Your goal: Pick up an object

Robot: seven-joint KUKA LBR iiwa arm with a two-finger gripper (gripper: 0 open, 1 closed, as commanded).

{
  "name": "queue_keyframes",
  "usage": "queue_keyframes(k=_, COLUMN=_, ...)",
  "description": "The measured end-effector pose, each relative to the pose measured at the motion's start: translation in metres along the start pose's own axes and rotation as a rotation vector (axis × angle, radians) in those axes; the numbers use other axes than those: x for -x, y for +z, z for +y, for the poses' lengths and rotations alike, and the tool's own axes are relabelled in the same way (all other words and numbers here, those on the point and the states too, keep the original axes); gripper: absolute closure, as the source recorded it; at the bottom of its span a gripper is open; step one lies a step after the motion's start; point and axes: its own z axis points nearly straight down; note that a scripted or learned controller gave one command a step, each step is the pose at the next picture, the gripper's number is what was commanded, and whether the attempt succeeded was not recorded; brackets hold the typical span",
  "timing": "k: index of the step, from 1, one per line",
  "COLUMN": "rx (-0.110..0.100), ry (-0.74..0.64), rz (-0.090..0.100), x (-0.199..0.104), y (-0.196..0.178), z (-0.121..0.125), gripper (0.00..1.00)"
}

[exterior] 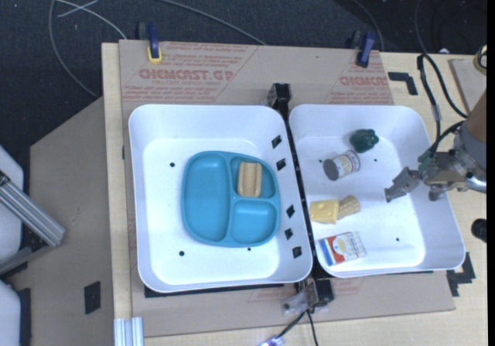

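The end effector (418,182) hangs low over the right bin (410,124), fingers spread and holding nothing, apparently lining up on a pickable item such as the can (341,166) or corn (335,210) nearby.

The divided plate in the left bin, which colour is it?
The divided plate is light blue, shown clearly in the camera view.

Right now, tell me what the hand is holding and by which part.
Nothing. The hand hovers over bare floor of the right bin, apart from the small can and the yellow corn cob.
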Motion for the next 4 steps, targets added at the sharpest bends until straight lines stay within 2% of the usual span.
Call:
queue_keyframes(k=1, rx=0.013, ry=-0.004, rz=-0.003, x=0.0, y=-0.007, z=0.003, gripper=0.0)
queue_keyframes(k=2, rx=0.007, ry=-0.004, rz=-0.001, x=0.003, y=0.055, z=0.006, gripper=0.0)
queue_keyframes(k=3, rx=0.009, ry=-0.004, rz=-0.001, x=0.004, y=0.099, z=0.01, gripper=0.0)
queue_keyframes(k=4, rx=0.01, ry=-0.004, rz=-0.001, x=0.003, y=0.124, z=0.009, gripper=0.0)
